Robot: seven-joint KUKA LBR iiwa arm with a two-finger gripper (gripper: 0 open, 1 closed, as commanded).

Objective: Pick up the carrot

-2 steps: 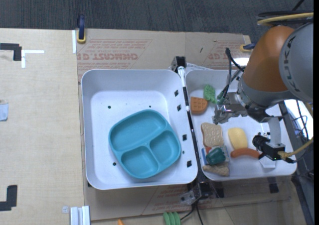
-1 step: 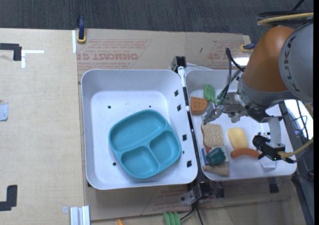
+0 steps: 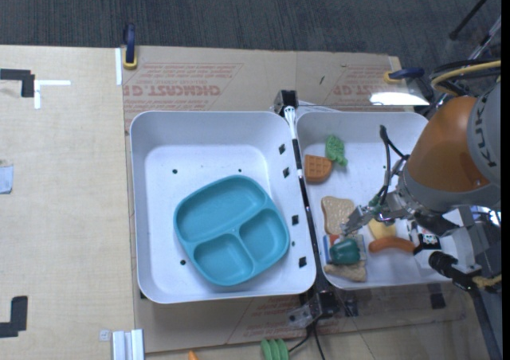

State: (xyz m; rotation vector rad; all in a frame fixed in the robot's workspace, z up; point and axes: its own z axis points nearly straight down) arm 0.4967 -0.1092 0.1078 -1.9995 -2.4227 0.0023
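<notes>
Two white bins sit on the desk (image 3: 72, 215). Left bin (image 3: 159, 151) holds a blue tray (image 3: 231, 229). Right bin (image 3: 358, 129) holds the carrot (image 3: 390, 245), lying just beside the hand (image 3: 360, 220), whose opening cannot be told.

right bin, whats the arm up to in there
A KUKA arm reaches into the right bin, its end effector low over a pile of toy food: a teal item, toast slices and an orange carrot just beside it. Nothing is visibly gripped yet. A waffle and green leaf lie further back. The left bin holds a blue divided plate.
</notes>
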